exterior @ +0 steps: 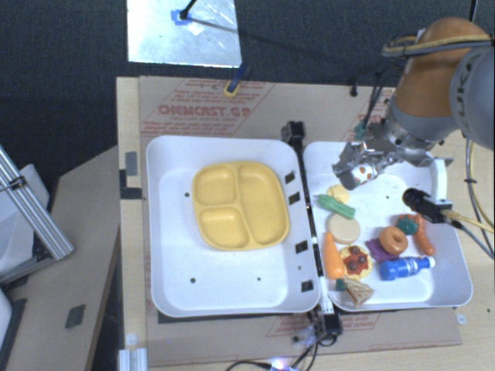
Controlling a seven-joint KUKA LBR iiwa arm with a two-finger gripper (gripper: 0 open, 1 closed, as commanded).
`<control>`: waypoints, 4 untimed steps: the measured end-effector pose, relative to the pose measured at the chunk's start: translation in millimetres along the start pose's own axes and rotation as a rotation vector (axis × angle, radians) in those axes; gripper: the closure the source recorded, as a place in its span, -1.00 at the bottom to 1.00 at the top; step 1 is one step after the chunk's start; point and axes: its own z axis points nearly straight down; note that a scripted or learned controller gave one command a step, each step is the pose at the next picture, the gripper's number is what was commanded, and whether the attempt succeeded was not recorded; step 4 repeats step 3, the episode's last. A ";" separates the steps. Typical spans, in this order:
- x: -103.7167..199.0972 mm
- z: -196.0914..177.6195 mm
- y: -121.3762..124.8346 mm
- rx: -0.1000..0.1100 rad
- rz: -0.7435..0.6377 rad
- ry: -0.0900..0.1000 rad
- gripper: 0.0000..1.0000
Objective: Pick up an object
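You see a tan bench (pixel 85 207) on dark carpet. Right of the yellow tray (pixel 238 205), a green bean (pixel 335 205) lies slanting down-right. Whether the gripper (pixel 357 168) grips anything, you cannot tell.

Glossy white plastic bins (pixel 166 284), a smooth yellow plastic tray (pixel 240 205), on matt printed cardboard (pixel 205 110)

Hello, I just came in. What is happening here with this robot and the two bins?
A grey robot arm reaches in from the right, with its gripper above the back of the right bin. That bin holds toy food: a carrot, a donut, a blue bottle and a pizza slice, among others. The left bin holds a yellow tray. Whether the gripper holds anything is not clear.
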 end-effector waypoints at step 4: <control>131.8 -3.4 -88.1 0.001 0.000 0.000 1.00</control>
